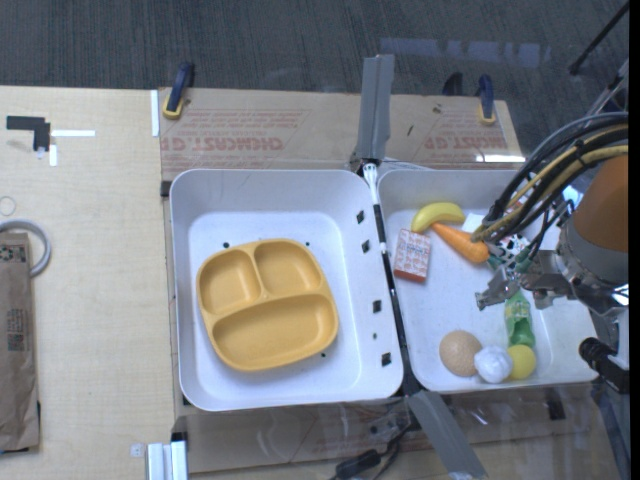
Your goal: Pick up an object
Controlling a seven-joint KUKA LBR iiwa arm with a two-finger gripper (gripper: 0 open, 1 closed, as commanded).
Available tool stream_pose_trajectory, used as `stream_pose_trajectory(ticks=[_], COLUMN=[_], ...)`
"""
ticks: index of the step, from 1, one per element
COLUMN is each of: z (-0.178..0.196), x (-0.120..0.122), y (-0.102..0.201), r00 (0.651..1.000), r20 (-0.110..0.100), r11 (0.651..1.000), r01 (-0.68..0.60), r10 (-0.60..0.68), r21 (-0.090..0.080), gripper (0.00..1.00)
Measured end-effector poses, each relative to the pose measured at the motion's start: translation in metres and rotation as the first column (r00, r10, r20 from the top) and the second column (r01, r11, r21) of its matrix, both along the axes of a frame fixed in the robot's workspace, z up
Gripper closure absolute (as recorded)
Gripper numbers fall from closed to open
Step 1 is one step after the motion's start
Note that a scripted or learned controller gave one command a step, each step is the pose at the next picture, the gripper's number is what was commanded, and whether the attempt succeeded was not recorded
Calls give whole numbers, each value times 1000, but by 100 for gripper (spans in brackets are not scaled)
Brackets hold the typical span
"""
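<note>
The right bin holds a yellow banana, an orange carrot, a pink patterned packet, a tan egg-shaped object, a white ball, a small yellow ball and a green item. My gripper hangs low over the right bin, just above the green item and right of the packet. The arm and its cables hide the bin's right side.
The left bin holds a yellow three-part divided plate. A hinged divider separates the two bins. A brown paper bag lies on the bench at far left. Cardboard backs the bins.
</note>
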State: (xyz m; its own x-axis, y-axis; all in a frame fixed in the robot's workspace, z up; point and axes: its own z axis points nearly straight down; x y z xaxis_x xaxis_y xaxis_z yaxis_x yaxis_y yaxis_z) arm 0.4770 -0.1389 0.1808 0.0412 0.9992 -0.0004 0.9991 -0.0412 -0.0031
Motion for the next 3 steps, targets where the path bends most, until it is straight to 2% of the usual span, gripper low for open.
stream_pose_trajectory(ticks=[1,2,3], z=[10,7,-25], x=[0,36,114], y=[75,24,-11], r00=[958,1000,983], r20=[1,0,1], r11=[958,1000,983], r01=[-287,7,185], r10=[287,-7,-185], r21=[0,-2,-3], gripper=[0,0,0])
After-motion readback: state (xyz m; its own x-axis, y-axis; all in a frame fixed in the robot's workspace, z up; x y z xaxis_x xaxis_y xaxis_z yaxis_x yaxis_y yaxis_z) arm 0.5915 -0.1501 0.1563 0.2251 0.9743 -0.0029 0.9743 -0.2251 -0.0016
